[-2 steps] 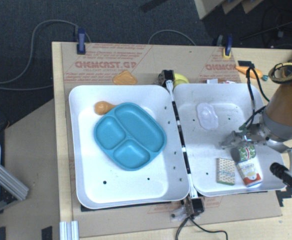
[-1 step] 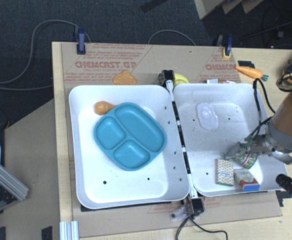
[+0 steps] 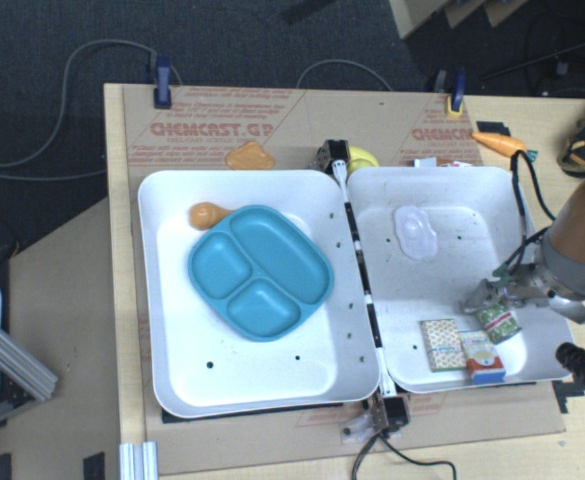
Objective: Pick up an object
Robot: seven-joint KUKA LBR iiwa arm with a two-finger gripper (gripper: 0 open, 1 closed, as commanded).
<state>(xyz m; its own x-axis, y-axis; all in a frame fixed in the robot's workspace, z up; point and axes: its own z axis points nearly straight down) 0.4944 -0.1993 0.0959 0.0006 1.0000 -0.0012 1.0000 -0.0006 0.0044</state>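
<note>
My gripper point(image 3: 500, 300) is low in the right bin point(image 3: 442, 200), near its right wall. The grey arm comes in from the right edge. Directly under the gripper, and touching it or nearly so, lies a small green packet point(image 3: 498, 323). Just left of that is a tan patterned flat box point(image 3: 440, 344), with a small red and blue item point(image 3: 485, 367) at the bin's front edge. A clear plastic object point(image 3: 415, 231) rests toward the back of this bin. In the left bin point(image 3: 172, 298) a blue divided plate point(image 3: 260, 271) sits beside a small tan-orange piece point(image 3: 207, 214).
Behind the bins, on the cardboard board, are an orange lump point(image 3: 250, 156), a yellow ball point(image 3: 361, 158) with a black part beside it, and an orange tool point(image 3: 498, 142). Two blue clamps point(image 3: 161, 80) hold the board's back edge. Cables run along the right bin's right side.
</note>
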